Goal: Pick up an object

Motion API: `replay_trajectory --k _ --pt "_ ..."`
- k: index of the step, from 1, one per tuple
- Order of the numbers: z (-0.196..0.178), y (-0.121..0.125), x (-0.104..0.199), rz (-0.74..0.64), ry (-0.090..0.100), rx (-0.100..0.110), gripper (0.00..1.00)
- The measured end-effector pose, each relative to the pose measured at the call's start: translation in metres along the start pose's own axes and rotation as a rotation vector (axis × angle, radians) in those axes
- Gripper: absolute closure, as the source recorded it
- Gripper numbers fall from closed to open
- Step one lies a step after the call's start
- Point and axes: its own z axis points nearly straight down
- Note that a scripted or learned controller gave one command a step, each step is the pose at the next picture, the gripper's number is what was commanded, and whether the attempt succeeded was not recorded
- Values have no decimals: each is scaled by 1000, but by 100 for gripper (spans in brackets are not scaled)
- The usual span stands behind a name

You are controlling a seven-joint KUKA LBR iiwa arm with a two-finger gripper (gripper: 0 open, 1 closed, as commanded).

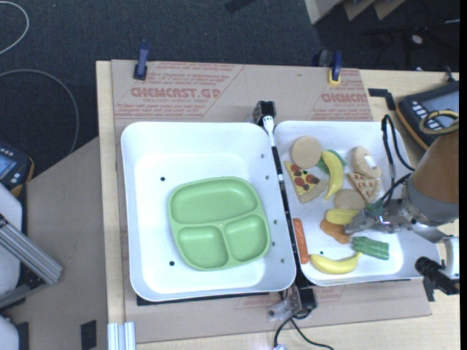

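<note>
One gripper (363,223), mine, hovers low in the right bin (390,268) beside the yellow piece (340,216); its opening cannot be judged, so I should centre before closing.

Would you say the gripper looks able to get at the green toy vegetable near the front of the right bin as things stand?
Probably yes. The gripper hangs just above the green toy vegetable, which lies uncovered on the right bin floor. Only the lower banana lies close beside it, which might crowd a finger.
</note>
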Motion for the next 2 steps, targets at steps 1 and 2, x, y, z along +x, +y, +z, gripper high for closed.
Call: replay_trajectory --k 1,2 --pt "0 89 52 -15 5 -4 0" --pt "1 132 68 -11 3 0 0"
